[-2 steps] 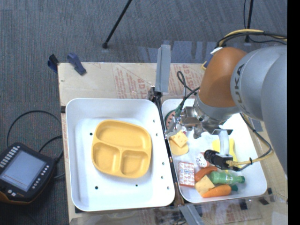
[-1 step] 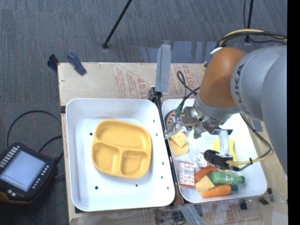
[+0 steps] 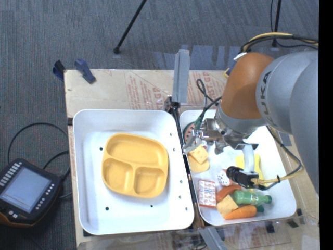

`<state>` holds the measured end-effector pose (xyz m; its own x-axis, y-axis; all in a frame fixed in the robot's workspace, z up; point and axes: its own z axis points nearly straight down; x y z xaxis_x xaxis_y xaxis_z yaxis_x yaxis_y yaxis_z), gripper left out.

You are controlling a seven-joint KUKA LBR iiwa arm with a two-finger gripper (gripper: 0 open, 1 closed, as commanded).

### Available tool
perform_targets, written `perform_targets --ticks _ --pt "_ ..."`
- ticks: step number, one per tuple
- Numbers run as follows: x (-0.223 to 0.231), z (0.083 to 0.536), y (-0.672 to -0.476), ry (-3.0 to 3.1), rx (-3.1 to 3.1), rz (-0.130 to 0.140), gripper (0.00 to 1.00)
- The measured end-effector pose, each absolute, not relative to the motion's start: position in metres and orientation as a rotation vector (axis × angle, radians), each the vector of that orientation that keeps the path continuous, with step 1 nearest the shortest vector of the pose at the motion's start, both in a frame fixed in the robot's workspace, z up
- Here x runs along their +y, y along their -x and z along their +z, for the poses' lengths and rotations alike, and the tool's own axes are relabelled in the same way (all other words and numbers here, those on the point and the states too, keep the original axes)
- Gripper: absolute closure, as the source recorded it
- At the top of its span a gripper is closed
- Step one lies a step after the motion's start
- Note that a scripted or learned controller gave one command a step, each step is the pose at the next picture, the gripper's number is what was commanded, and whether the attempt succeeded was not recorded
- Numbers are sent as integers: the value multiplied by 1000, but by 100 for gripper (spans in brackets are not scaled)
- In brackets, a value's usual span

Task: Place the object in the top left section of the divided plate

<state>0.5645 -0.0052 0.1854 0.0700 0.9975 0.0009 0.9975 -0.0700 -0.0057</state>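
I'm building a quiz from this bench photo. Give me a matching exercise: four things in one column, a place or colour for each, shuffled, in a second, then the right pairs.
Things:
1. divided plate
2. green bottle
3. cheese wedge
4. carrot

Places and colours:
A. orange, at the near edge of the right bin
B. yellow, in the left bin
C. lying just behind the carrot
D. at the gripper, far left part of the right bin

Pairs: 1-B, 2-C, 3-D, 4-A
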Motion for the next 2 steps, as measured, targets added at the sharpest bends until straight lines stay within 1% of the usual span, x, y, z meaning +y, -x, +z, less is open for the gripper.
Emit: perform_targets --ticks 2 --pt "-5 185 -565 2294 -2139 5 0"
